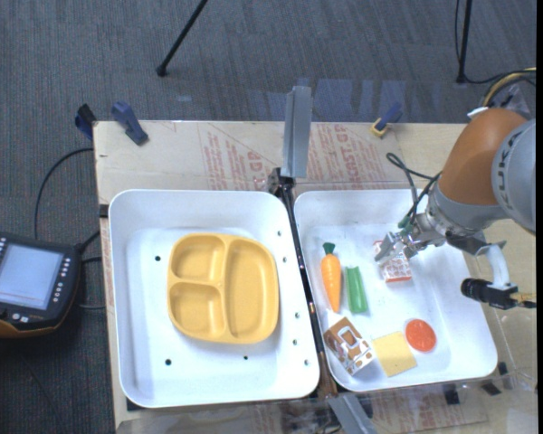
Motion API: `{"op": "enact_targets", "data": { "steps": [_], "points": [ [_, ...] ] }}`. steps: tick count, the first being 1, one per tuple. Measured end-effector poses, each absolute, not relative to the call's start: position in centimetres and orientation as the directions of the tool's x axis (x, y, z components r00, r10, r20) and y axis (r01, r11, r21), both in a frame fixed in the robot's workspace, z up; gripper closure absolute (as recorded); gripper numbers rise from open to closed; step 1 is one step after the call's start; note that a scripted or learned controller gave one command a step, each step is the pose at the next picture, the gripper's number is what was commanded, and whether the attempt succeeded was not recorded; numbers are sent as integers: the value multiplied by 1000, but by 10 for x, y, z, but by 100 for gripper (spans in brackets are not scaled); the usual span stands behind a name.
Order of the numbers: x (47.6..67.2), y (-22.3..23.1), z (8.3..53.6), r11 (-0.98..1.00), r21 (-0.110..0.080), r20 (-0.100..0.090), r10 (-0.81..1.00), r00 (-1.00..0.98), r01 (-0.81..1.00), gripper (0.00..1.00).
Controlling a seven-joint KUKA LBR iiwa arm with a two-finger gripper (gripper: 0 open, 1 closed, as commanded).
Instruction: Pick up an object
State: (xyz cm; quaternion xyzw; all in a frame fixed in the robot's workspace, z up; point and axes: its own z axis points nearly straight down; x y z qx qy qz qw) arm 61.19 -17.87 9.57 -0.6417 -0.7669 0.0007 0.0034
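In the right bin (452, 355) lie a carrot (331, 278), a green stick-shaped piece (356, 289), a brown and white box (349, 346), a yellow cheese slice (395, 353), a red round slice (420, 334) and a small red and white carton (397, 267). My gripper (400, 244) hangs low over the bin's upper middle, right at the top of the red and white carton. The wrist blocks the fingertips, and the carton rests on the bin floor.
The left bin (131, 242) holds a yellow divided plate (223, 287). A grey upright post (298, 134) stands at the back between the bins. Blue clamps (128, 121) sit on the bench's far edge. A handheld pendant (25, 283) lies at the left, off the bench.
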Motion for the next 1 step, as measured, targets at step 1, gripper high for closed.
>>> {"op": "enact_targets", "data": {
  "steps": [1],
  "points": [
    [627, -95, 226, 155, 9, 0, 988, -155, 988, 100]
  ]
}}
